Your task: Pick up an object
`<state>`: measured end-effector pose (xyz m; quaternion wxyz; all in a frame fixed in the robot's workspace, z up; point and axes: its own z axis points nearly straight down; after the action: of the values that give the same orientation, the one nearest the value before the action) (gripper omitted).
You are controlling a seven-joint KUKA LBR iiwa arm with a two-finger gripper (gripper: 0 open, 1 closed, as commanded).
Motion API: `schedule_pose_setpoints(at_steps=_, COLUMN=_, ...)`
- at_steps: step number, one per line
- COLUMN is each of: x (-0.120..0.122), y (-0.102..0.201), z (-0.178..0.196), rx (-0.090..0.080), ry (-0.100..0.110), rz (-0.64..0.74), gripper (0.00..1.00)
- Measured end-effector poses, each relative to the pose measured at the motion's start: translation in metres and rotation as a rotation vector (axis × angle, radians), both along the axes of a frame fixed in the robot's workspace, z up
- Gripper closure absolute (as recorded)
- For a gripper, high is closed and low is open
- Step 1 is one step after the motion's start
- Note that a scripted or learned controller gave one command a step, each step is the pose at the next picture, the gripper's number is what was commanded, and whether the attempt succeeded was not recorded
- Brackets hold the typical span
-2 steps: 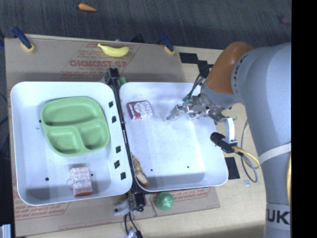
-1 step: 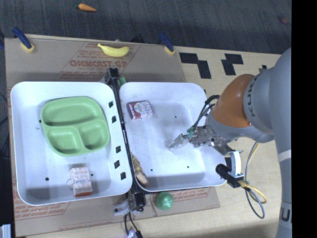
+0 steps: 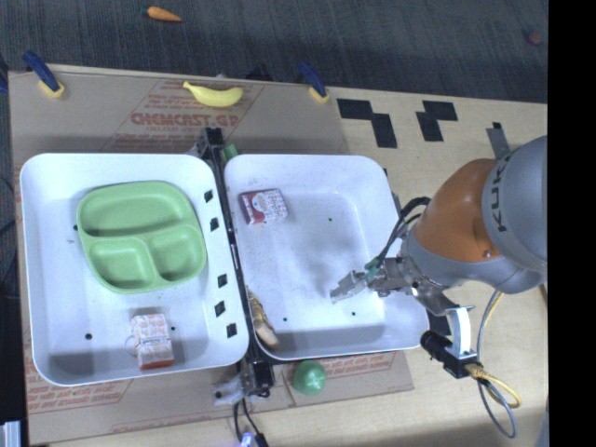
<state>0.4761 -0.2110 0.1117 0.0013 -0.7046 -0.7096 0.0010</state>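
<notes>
Right now we're hovering our gripper (image 3: 343,289) over the lower-right part of the right bin (image 3: 368,169), fingers slightly apart w/ nothing btwn them, while the small red carton (image 3: 263,206) is lying well apart toward that bin's upper-left corner.

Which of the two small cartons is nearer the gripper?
The red-and-white carton in the right bin, near its upper-left corner. The other carton lies in the left bin below the green tray, farther from the gripper.
</notes>
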Motion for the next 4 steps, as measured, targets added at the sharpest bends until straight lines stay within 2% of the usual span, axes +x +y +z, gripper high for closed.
schedule_pose_setpoints(at_steps=1, x=0.069, y=0.001, z=-0.011, rx=0.0, ry=-0.001, rz=-0.001, gripper=0.0)
schedule_pose_setpoints(at_steps=2, x=0.139, y=0.0, z=0.05, rx=-0.001, ry=-0.005, rz=-0.002, gripper=0.0)
schedule_pose_setpoints(at_steps=3, x=0.17, y=0.01, z=0.021, rx=0.0, ry=-0.001, rz=-0.001, gripper=0.0)
schedule_pose_setpoints(at_steps=4, x=0.181, y=0.001, z=0.019, rx=0.0, ry=-0.003, rz=0.0, gripper=0.0)
